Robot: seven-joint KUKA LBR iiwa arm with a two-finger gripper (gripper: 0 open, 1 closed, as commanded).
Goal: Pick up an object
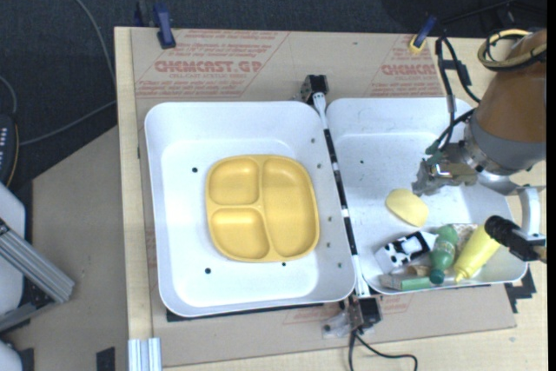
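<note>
Yellow divided plate (261,208) centred in left bin (174,143). Gripper (437,174) over right bin (373,126), beside pale yellow piece (406,207); finger state unclear. Toys along near edge.

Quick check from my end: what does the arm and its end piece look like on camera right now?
The arm is a rounded grey body with a broad orange band above the wrist. Black cables loop along its upper side. The gripper is a small grey metal assembly at its tip.
</note>
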